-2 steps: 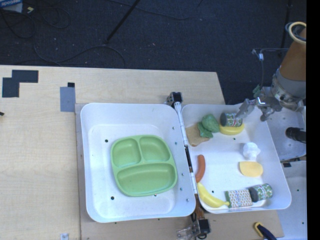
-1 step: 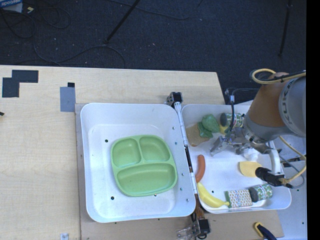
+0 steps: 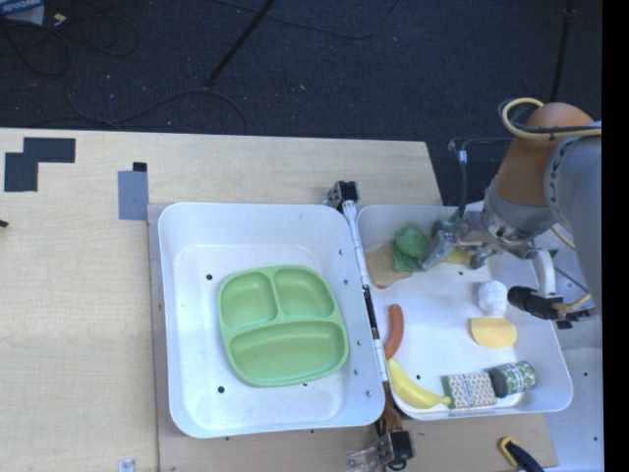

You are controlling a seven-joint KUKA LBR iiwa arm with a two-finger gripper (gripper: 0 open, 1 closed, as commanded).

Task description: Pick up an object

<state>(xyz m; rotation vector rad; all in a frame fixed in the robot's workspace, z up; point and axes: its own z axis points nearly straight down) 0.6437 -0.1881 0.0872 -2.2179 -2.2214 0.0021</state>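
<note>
The right bin [image 3: 550, 386] holds several objects. A green leafy toy [image 3: 408, 246] lies at its far left on a tan slice [image 3: 381, 266]. My gripper [image 3: 444, 246] is low in the bin, right beside the green toy's right edge. Toward the front lie a red sausage [image 3: 394, 329], a yellow banana [image 3: 415, 386] and a labelled jar [image 3: 488, 383] on its side. A yellow lemon-like piece [image 3: 492, 332] and a small white object [image 3: 491, 294] sit at mid right.
The left bin [image 3: 187, 362] carries a green divided plate [image 3: 282, 324]. The grey arm with its orange band [image 3: 550, 170] hangs over the right bin's far right corner. A black part [image 3: 539, 303] juts in near the white object.
</note>
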